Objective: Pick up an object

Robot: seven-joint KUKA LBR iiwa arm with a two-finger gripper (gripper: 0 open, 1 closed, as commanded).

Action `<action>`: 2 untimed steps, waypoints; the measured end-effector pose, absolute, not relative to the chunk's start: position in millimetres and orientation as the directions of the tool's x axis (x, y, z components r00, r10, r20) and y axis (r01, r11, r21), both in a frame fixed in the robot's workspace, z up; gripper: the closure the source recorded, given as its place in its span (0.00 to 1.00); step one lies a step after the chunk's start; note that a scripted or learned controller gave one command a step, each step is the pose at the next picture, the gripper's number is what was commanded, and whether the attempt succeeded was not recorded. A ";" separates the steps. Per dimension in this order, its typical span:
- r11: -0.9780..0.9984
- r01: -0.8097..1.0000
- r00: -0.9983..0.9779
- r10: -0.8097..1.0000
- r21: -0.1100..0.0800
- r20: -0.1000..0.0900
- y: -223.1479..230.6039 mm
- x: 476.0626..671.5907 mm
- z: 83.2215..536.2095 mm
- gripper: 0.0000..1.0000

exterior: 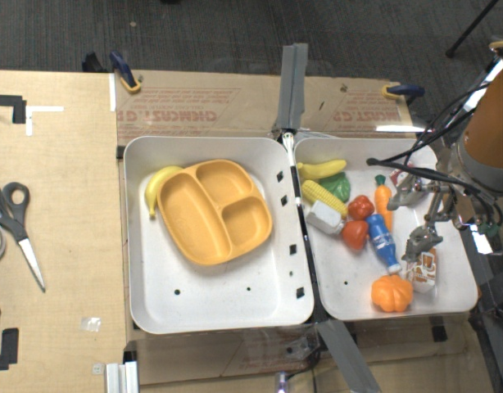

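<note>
Gripper hangs over the right bin, jaws look narrowly apart and holding nothing. You're pre-grasp; drop onto that small carton next.

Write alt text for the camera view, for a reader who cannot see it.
A grey robot arm reaches in from the right, its gripper low over the right bin, which holds toy foods: banana, corn, tomatoes, carrot, blue bottle and orange pumpkin. The left bin holds an orange divided plate beside a banana.
</note>
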State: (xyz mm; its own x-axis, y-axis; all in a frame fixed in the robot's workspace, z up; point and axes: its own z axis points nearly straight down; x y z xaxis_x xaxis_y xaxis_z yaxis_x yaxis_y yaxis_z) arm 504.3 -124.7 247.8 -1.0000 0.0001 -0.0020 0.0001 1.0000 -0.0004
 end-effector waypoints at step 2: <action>0.979 0.205 -0.979 0.205 0.000 -0.005 -128.7 599.3 93.0 0.00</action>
